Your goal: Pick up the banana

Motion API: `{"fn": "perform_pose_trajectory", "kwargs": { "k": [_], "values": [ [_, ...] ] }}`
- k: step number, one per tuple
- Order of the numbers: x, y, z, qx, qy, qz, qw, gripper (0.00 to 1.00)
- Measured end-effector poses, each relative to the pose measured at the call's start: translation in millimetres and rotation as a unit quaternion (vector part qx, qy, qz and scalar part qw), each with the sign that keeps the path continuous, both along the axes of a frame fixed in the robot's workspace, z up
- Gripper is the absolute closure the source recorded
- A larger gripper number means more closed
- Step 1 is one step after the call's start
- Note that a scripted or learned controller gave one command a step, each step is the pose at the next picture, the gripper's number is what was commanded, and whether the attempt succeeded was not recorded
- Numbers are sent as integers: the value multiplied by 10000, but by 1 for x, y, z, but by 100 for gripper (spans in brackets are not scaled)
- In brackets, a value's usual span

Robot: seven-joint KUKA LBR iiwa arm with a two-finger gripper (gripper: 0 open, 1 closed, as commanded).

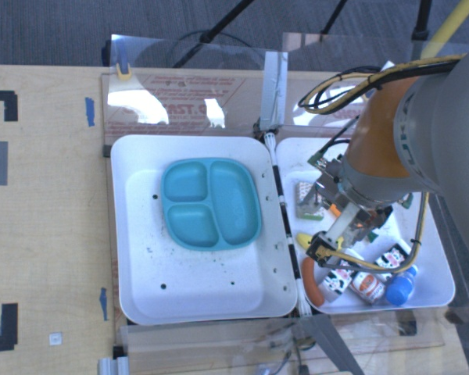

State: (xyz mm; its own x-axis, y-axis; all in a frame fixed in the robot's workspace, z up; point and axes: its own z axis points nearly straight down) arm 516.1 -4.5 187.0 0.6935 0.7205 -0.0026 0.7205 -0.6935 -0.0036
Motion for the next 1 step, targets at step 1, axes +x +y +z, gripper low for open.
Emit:
{"fn": "perform_pose_trajectory", "kwargs": {
  "k": [1],
  "values": [
    [-36,-29,-4,4,8,-563,9984,0]
  ]
}}
